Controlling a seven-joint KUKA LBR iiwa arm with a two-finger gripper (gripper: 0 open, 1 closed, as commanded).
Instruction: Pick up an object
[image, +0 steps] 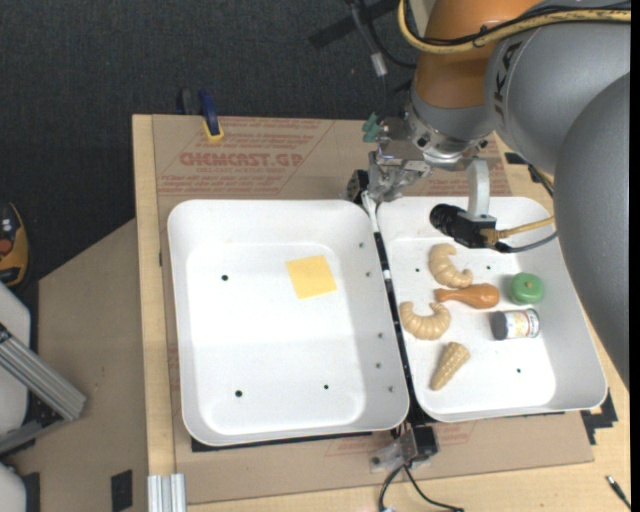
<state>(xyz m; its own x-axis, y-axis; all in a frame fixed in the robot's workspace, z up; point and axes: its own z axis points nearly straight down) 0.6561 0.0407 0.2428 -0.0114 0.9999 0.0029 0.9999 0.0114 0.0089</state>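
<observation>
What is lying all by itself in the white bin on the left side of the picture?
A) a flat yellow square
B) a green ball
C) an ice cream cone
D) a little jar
A: the flat yellow square is the one thing lying in the left-side bin, on its white floor.

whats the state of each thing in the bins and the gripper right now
yellow square: flat in the left bin
upper croissant: lying in the right bin
drumstick: on its side, between the croissants
lower croissant: lying flat
green round object: resting, right of the drumstick
small jar: tipped on its side
cone: lying down, tip toward the near rim
gripper: at the far rim where the bins meet, touching no object
</observation>
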